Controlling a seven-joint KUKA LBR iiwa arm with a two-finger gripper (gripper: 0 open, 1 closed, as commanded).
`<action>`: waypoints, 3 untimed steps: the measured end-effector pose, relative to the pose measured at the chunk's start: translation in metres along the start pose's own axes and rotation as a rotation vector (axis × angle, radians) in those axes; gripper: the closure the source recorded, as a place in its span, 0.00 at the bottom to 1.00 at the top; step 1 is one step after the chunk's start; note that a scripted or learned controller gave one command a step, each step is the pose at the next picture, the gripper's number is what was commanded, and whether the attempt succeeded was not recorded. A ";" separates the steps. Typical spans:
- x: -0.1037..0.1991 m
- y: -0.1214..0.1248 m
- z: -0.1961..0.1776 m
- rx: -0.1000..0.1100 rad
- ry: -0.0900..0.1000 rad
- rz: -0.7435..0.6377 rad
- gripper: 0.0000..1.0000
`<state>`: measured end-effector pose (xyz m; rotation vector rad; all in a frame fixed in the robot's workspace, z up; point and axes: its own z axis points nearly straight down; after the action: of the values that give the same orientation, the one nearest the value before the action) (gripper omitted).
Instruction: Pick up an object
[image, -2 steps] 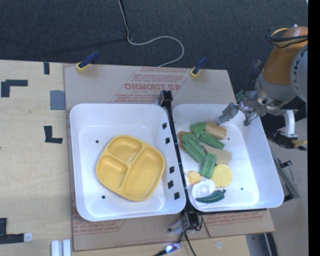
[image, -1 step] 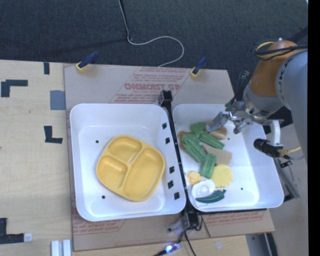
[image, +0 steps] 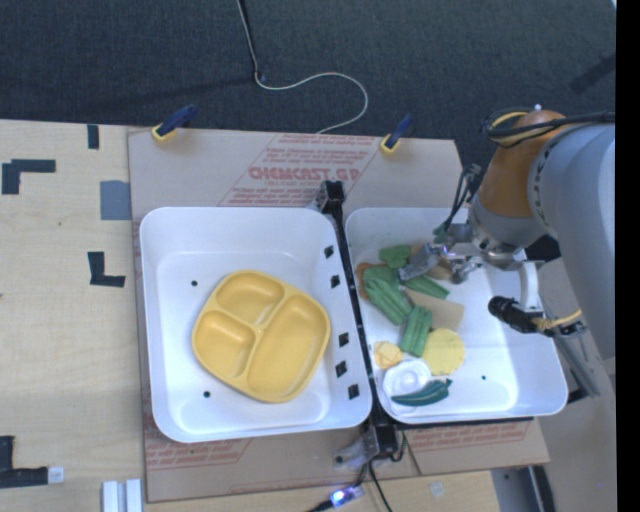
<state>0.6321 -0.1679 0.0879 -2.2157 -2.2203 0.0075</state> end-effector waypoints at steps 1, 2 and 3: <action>0.001 0.002 -0.014 -0.005 0.000 -0.002 1.00; 0.007 0.001 -0.076 -0.011 -0.001 0.000 1.00; 0.008 0.004 -0.119 -0.011 -0.001 0.000 1.00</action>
<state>0.6373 -0.1599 0.2068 -2.2216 -2.2261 -0.0035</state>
